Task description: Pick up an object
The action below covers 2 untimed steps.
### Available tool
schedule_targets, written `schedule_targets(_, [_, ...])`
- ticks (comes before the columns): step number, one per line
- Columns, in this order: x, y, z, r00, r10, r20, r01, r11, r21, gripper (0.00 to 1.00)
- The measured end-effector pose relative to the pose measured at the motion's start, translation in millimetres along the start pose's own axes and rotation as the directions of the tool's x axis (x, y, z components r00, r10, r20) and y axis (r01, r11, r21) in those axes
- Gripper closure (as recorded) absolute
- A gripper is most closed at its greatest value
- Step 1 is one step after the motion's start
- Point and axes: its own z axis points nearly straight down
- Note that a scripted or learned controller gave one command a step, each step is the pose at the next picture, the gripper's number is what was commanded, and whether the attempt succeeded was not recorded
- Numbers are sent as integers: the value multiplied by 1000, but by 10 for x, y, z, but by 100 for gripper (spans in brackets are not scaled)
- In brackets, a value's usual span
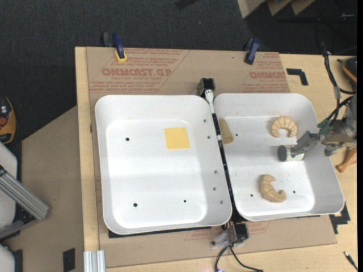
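Two pale brown croissant-shaped objects lie in the right bin [249,109], one [283,126] towards the back and one [271,188] near the front. A small brown cylinder [226,132] rests against that bin's left wall. A flat yellow square [176,138] lies in the left bin [113,169]. My gripper [292,150] reaches in low over the right bin from the right, between the two croissant shapes. It is open, with nothing between its fingers. The back croissant is just up and left of it.
The two bins meet at a dark divider rail [218,152]. They stand on a brown board [181,67] held by blue clamps [119,47] at the back. Cables and fittings crowd the right edge [340,135].
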Motion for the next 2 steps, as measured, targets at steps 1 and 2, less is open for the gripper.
schedule_targets(1, [462,290,1670,1000,-3,-3,3,1000,2,0])
schedule_targets(2, [418,-151,1610,1000,2,-3,-2,1000,6,0])
